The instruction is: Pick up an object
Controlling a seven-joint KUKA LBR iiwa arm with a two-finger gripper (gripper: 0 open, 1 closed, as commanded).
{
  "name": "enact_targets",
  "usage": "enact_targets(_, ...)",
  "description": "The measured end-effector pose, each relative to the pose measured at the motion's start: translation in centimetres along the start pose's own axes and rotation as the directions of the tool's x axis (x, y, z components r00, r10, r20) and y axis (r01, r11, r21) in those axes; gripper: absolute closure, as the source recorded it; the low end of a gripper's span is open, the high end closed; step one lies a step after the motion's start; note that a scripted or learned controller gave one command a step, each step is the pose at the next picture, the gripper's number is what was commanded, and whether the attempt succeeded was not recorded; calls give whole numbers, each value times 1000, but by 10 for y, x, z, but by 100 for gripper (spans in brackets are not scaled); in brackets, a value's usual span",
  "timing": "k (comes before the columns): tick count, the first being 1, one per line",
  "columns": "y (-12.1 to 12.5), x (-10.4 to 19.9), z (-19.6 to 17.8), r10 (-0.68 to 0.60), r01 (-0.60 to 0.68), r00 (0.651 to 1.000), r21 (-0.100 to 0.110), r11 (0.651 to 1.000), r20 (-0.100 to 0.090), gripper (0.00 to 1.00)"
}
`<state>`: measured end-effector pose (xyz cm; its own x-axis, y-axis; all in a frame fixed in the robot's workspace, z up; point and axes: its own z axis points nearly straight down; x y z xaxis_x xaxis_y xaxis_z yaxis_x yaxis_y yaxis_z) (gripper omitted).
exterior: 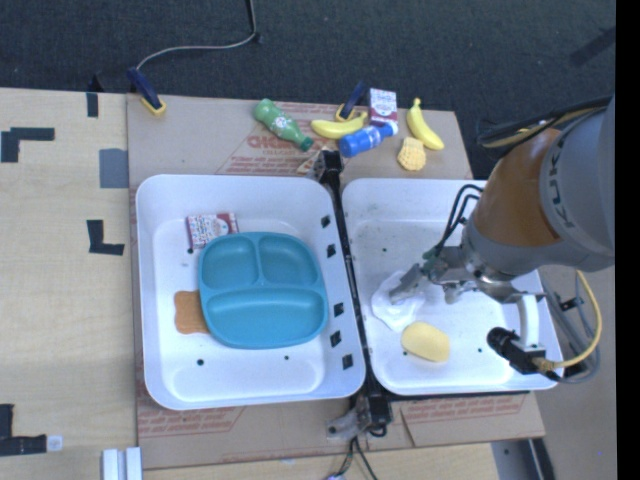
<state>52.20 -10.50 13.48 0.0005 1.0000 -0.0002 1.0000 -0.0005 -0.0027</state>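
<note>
Yellow lemon (426, 342) lies just below the claw (405, 286).

A sky-blue three-compartment plastic plate (263, 288) lies in the plain white left bin (160, 268). Touching the plate's upper left rim is a red-and-white printed carton (209, 227); against its left edge, a tan-orange flat slab (186, 312). Right of the plate lies a pale yellow lemon-shaped lump (426, 342).

Behind the two bins lie a green bottle (283, 125), two bananas (338, 127) (424, 126) and a blue bottle (361, 141). A black cable (240, 30) (looping) crosses the dark floor.
</note>
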Motion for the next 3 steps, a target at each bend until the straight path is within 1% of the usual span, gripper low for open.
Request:
enact_targets(1, 5, 59, -49, -2, 2, 1000, -2, 1000, -1, 0)
enact_targets(2, 112, 19, -116, -1, 1, 1000, -4, 1000, 2, 0)
enact_targets(3, 138, 38, -49, -2, 2, 1000, 0, 1000, 1, 0)
